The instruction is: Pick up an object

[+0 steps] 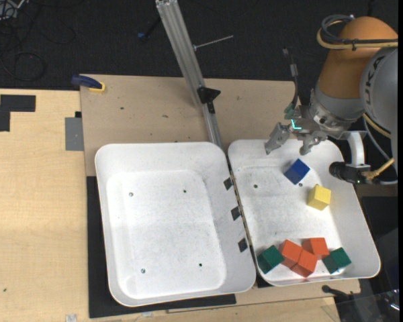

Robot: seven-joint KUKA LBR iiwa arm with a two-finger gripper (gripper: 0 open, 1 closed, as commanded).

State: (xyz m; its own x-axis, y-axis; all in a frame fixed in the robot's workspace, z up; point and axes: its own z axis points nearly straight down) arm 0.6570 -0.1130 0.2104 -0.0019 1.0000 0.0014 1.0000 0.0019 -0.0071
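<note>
The gripper [293, 141] hangs over the far end of the right bin [367, 243], its fingers spread apart and holding nothing. A blue cube [297, 172] lies just below it, a yellow cube [319, 197] nearby. Orange blocks [304, 253] and two green blocks [270, 257] cluster at the near end.

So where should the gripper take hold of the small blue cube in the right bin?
Probably across two opposite flat side faces of the small blue cube, coming straight down. It sits apart from the yellow cube, turned diagonally to the right white bin's walls, so the gripper likely needs rotating to match.
</note>
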